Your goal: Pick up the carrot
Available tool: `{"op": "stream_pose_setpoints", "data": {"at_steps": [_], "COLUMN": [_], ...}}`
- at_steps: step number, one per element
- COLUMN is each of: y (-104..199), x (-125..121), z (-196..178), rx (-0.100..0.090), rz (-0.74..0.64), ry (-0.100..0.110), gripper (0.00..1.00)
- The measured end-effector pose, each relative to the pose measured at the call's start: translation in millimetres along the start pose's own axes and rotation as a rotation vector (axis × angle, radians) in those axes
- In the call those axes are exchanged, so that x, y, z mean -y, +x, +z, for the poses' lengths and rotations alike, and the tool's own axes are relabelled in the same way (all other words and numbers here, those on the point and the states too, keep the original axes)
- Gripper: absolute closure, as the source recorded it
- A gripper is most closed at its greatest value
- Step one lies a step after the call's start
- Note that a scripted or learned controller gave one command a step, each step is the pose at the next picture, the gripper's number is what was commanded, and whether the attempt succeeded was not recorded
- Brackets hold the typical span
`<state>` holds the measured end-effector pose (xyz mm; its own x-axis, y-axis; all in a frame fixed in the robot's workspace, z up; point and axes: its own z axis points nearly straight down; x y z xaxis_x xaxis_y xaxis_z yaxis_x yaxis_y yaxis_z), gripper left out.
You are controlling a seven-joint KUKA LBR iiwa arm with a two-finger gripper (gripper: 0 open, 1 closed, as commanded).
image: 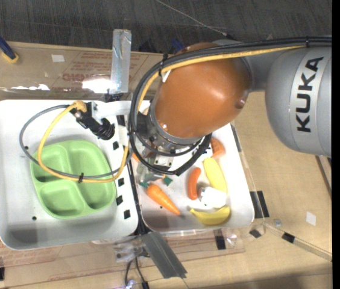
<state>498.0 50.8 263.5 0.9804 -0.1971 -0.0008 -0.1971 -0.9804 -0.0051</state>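
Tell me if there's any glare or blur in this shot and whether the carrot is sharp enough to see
Camera view: bright glare on the clear sheet behind the left bin; the carrot is reasonably sharp and evenly lit; the arm looms large, shading the right bin beneath it.

glossy orange band [197,98], smooth white plastic bins [7,161], matt green tray [70,179]

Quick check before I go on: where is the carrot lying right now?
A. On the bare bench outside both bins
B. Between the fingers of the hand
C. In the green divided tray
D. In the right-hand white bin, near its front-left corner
D: the carrot lies on the floor of the right bin, near its front-left corner, left of the yellow banana, apart from the green tray in the other bin.
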Motion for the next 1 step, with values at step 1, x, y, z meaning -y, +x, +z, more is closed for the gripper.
{"op": "stream_pose_setpoints", "data": {"at_steps": [1], "y": [10.4], "x": [-73.7], "z": [29.9], "rx": [0.005], "rz": [0.005], "ry": [-0.005], "gripper": [1.00]}}
